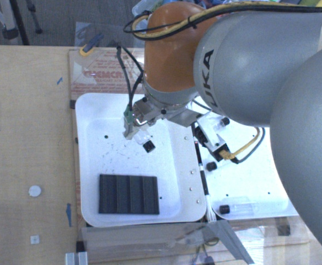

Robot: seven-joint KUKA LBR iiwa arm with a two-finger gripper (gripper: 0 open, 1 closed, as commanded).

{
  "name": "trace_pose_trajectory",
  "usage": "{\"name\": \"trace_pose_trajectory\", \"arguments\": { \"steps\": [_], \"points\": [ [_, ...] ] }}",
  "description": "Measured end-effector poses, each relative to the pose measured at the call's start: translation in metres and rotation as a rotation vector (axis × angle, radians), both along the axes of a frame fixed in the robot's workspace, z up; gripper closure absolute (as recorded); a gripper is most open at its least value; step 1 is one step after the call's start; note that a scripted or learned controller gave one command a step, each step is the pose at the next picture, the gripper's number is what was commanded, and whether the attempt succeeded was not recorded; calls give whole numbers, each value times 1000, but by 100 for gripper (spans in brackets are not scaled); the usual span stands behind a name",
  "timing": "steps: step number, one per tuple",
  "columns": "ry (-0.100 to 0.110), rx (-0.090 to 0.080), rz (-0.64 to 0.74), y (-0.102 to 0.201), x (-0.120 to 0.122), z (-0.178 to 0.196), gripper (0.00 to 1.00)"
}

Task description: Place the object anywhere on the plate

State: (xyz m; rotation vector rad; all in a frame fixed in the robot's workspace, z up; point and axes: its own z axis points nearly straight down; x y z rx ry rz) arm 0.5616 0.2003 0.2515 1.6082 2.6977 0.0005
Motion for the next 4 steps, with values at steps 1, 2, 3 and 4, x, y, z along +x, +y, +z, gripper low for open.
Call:
{"name": "trace_pose_trajectory", "arguments": {
  "steps": [1, 2, 3, 4],
  "points": [
    [4, 0, -80, 13, -4, -102, 100],
    [-2, 0, -72, -45, 19, -11, 100],
    [-1, 0, -127, 14, 47, -59, 100],
    [4, 0, -78, 14, -2, -97, 100]
  ]
}}
